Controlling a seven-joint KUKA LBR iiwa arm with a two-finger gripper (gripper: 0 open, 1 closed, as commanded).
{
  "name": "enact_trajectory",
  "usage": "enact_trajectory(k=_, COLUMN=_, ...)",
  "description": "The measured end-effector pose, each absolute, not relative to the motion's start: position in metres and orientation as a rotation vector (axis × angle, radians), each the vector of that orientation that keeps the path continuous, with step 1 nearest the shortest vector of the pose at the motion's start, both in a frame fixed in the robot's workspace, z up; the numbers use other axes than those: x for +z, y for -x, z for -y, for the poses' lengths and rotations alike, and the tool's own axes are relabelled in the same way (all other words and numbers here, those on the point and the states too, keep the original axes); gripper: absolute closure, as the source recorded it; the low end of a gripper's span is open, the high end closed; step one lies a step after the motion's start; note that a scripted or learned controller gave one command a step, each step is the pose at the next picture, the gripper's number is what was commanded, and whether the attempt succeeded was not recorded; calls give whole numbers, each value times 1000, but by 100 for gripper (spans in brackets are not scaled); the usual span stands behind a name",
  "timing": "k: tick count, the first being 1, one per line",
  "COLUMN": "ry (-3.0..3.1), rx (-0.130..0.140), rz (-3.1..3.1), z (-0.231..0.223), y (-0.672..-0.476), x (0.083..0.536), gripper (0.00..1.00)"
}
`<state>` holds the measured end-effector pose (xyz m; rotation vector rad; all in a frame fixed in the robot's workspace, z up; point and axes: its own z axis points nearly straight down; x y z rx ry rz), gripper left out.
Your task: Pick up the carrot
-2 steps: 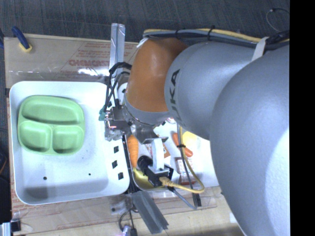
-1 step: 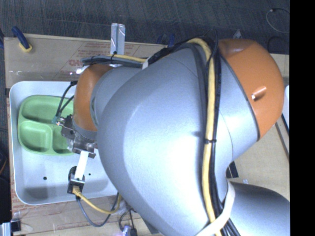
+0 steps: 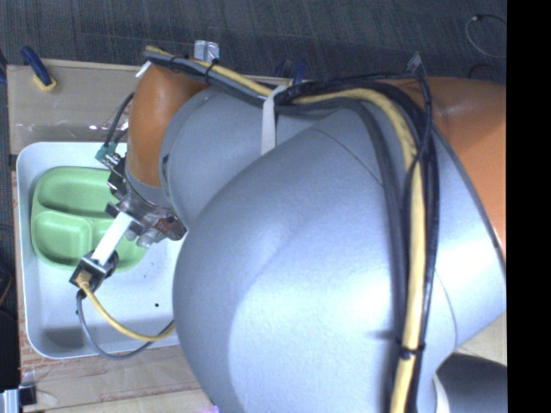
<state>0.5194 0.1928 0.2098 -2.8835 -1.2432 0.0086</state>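
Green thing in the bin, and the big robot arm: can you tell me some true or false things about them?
1. The green thing lies in a white bin. True.
2. The green thing is at the view's right. False: it is at the left.
3. The arm is grey with an orange band. True.
4. The bin is red. False: it is white.

Arm [image 3: 301, 256]: smooth, rounded grey casing, with an orange band [image 3: 155, 119] above the wrist. A yellow cable [image 3: 419, 231] and black cables [image 3: 433, 157] run along the casing, bound by a white strap [image 3: 269, 123].
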Motion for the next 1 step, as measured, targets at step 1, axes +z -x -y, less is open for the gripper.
enact_trajectory(k=1, ry=2883, rx=12, rz=1244, z=-193, y=-519, x=209, gripper=0)
